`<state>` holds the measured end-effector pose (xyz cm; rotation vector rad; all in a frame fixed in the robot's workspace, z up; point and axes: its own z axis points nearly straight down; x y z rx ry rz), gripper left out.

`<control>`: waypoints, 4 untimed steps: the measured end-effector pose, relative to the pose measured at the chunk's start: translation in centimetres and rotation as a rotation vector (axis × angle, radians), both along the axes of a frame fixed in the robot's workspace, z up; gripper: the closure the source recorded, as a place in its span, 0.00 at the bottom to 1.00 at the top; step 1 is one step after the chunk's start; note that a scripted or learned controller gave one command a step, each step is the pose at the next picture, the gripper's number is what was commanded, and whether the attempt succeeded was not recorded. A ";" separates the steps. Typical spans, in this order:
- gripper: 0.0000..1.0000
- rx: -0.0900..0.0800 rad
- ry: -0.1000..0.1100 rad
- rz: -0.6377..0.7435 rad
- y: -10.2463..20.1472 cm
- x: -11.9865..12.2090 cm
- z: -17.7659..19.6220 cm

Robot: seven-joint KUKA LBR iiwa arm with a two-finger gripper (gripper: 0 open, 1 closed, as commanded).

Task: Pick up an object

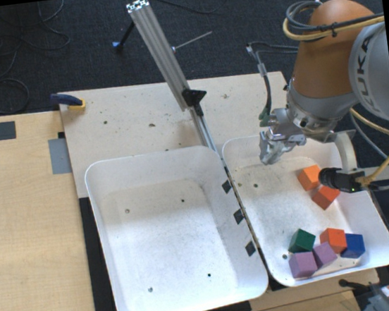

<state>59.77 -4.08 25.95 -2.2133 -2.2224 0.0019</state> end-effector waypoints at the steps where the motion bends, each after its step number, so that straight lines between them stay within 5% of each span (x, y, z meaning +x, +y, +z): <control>1: 1.00 -0.001 0.002 -0.001 4.2 -1.4 -1.5; 3: 1.00 -0.001 0.003 0.000 13.9 -5.5 -2.5; 4: 0.00 -0.003 0.000 -0.007 13.5 -5.4 -2.4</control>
